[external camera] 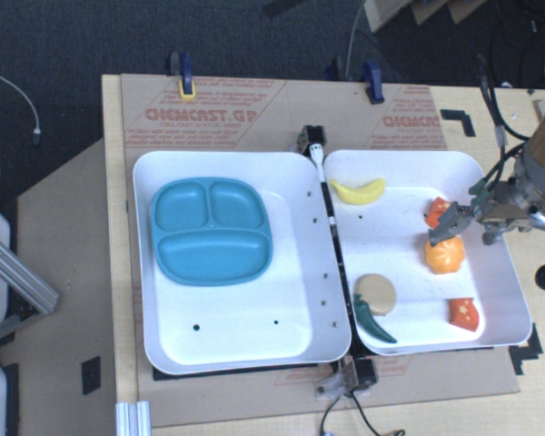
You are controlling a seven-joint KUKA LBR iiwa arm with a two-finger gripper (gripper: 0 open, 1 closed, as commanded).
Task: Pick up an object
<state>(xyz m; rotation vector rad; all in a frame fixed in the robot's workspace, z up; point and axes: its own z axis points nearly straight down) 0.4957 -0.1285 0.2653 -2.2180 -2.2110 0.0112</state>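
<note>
Holding five objects, right bin (409,166); one blue tray (213,232).

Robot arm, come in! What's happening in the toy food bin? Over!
Tool low in right bin, between red piece and orange fruit. Nothing seen gripped. Banana, tan disc, green pepper, strawberry lie apart.

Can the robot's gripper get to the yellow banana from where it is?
Probably yes. The banana lies alone near the right bin's back corner, nothing on it, and the gripper hangs above the orange fruit in that same bin.
</note>
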